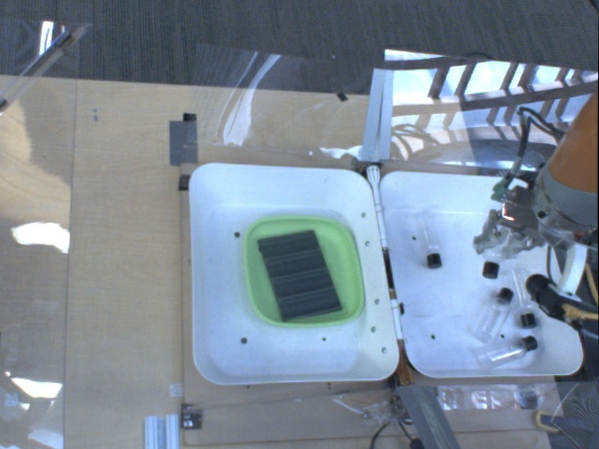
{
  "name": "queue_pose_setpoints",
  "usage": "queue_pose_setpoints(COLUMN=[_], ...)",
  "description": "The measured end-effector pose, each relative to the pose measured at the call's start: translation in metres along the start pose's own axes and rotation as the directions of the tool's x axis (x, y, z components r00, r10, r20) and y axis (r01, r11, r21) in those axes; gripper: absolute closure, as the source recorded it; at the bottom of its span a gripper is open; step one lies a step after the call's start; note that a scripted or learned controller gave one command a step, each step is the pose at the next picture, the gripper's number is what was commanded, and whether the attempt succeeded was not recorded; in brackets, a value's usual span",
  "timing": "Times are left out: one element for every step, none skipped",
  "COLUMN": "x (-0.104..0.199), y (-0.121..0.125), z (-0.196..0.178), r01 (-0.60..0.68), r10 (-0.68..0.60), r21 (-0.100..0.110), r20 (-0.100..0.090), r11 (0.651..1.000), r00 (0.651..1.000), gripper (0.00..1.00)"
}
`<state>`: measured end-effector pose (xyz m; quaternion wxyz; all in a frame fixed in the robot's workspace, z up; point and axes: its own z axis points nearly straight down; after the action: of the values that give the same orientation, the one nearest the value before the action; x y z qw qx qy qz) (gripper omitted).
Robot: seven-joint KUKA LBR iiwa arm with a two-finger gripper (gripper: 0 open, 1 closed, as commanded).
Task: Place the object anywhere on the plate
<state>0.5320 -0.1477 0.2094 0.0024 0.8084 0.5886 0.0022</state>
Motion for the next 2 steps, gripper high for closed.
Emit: queue_pose_setpoints(x=[0.084, 0.167], y=[-0.015, -0.027], z=[0.013, -0.001], r01=[0.036, 0.129], r10=[-0.036, -0.129], r21=[0.003, 0.001], r20=[-0.001, -0.002], r11=[0.999, 0.992], r00=[0.999, 0.992], gripper=[1.00, 1.00])
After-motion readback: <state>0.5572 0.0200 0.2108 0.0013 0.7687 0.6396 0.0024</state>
